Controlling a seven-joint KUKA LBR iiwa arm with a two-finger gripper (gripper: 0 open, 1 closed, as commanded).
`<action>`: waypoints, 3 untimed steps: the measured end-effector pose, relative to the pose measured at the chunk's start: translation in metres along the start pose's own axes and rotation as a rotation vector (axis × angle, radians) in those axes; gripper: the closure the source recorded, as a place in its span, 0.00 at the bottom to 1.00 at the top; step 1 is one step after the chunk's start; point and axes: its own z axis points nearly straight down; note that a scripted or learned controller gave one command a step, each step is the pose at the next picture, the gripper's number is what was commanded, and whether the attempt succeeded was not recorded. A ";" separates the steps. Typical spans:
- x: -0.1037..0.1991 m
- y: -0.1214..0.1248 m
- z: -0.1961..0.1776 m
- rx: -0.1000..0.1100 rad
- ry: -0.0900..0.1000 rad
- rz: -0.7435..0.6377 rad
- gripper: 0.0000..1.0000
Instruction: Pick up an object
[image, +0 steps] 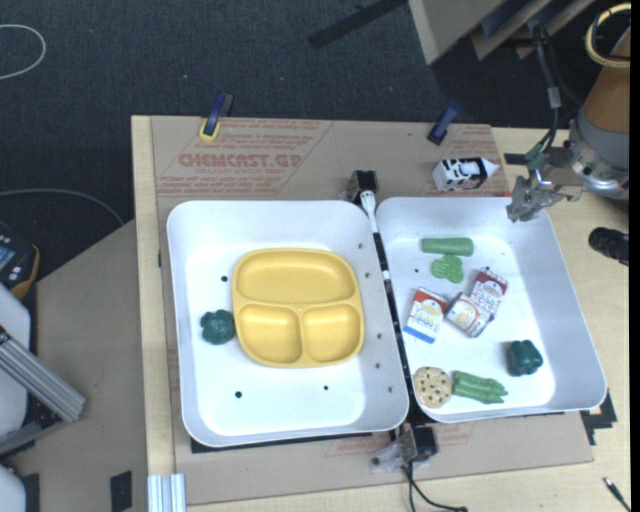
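- Cucumber (446, 245), the long green toy, lies in the right bin (570, 290), near its far side and closest to the tool (523, 208).
- It looks light, hard and smooth, so I think a grab across its thin middle works best.
- Whether the tool is open or closed, I cannot tell; it hangs over the bin's far right corner.
- Farther off lie small cartons (470, 305), a cookie (432, 385) and a green pepper (522, 357).
- Left bin (190, 300) has a yellow tray (298, 305).

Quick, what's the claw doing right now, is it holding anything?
Claw: over the far right corner of the right bin, nothing seen between its fingers; open or closed cannot be told.
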 end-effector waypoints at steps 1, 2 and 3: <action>0.060 -0.002 -0.008 0.008 0.005 -0.005 1.00; 0.116 0.009 -0.015 0.005 0.003 -0.004 1.00; 0.162 0.012 -0.002 0.010 0.003 -0.003 1.00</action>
